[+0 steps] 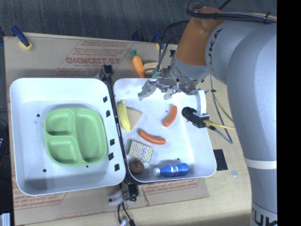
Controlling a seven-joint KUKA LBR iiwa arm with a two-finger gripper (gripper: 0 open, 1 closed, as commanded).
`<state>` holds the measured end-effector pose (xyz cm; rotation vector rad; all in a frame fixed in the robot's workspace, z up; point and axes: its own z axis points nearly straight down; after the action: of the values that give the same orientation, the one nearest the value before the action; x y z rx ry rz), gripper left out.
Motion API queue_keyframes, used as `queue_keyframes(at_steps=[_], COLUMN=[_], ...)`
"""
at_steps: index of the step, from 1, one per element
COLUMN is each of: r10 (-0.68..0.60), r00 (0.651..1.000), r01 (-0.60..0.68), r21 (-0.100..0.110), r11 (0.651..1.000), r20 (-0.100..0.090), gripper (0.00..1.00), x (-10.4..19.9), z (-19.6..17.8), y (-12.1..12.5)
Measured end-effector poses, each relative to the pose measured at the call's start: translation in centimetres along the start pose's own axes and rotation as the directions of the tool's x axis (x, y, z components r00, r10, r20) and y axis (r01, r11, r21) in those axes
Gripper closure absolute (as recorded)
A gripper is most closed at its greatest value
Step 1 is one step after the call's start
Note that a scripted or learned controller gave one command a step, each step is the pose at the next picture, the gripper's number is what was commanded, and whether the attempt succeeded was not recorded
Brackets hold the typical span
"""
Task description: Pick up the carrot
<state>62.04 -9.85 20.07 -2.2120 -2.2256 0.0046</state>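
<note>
- One carrot, outside the bins, on the bench just beyond the right bin's far rim.
- One gripper, fingers spread, holding nothing, over that bin's far end, near the carrot.
- Right bin: two sausages, one banana, one blue bottle.
- Left bin: one green tray.

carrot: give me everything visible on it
The carrot is a small orange toy with a green stub at its upper end, plastic-looking and smooth. It lies outside the bins on the cardboard just behind the right bin, near its back-left corner, tilted slightly. The end effector is apart from it.
</note>
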Motion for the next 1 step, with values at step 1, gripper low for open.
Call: queue_keyframes(at_steps=[1], r10=[0.545], r00=[0.838], r01=[-0.545], r21=[0.000], r11=[0.838], r20=[0.000], gripper=[0.00], x=[4.94], z=[-1.08], y=[3.60])
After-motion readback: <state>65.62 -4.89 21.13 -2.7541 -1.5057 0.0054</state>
